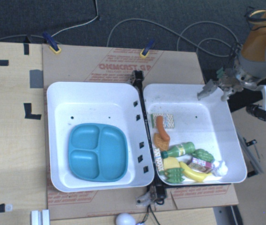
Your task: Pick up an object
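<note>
The right bin (203,109) holds a heap of toy food along its near and left side. In it lie an orange sausage-like piece (159,123), a tan pastry (161,138), a green bottle (180,149), a yellow banana (194,174), a yellow block (170,163) and a dark green leafy piece (203,154). My gripper (216,93) hangs over the far right corner of this bin, well away from the heap. Its fingers are spread open with nothing between them.
The left bin (60,102) holds a blue divided plate (98,151). A small printed packet (169,121) lies beside the sausage piece. Black clips run down the wall between the bins (141,125). Cables trail across the dark floor behind the bench.
</note>
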Available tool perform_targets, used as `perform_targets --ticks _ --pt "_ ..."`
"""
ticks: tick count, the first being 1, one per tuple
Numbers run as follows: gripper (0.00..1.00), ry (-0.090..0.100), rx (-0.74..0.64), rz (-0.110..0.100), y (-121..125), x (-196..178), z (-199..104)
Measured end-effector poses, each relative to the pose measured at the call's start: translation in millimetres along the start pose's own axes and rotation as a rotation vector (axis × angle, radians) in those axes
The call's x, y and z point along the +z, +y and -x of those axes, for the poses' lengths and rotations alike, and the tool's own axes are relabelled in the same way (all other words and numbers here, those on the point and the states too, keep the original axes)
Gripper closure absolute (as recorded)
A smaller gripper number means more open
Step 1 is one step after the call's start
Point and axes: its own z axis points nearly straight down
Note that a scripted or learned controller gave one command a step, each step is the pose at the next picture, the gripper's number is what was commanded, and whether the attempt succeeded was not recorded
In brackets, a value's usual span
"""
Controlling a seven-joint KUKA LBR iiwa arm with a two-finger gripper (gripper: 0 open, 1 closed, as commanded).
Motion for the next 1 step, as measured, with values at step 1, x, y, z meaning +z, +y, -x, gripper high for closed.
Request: perform_targets --ticks 1 --pt "0.0 0.002 0.0 -0.002 -36.6 43.8 -59.5"
